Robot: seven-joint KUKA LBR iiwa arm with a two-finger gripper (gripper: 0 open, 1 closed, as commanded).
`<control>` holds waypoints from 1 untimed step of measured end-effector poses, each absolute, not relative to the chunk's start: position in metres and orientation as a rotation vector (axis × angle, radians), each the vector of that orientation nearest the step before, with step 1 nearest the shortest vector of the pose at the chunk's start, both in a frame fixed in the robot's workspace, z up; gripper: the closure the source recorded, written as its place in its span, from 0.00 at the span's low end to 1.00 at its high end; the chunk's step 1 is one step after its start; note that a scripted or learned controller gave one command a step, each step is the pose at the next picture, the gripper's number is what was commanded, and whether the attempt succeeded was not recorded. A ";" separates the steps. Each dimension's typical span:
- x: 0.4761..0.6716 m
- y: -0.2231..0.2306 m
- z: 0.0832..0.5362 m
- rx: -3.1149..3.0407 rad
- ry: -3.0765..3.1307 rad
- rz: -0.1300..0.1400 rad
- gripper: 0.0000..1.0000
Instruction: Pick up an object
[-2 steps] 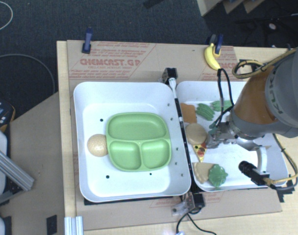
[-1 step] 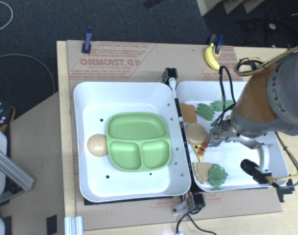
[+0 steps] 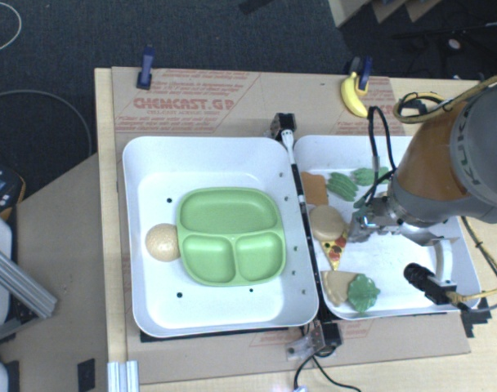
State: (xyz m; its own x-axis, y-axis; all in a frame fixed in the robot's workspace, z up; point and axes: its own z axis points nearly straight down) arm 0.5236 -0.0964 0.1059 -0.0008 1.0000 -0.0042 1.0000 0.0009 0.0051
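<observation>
Your gripper (image 3: 364, 223) hangs over crowded toy food (image 3: 327, 219) in the right bin (image 3: 396, 307); finger state unclear, so neighbours could spoil the grasp.

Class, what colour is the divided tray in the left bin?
Light green; the divided tray shows plainly in the camera view.
</observation>
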 end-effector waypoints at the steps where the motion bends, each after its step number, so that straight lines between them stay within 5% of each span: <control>1: 0.523 -0.099 0.084 2.224 2.223 -0.003 1.00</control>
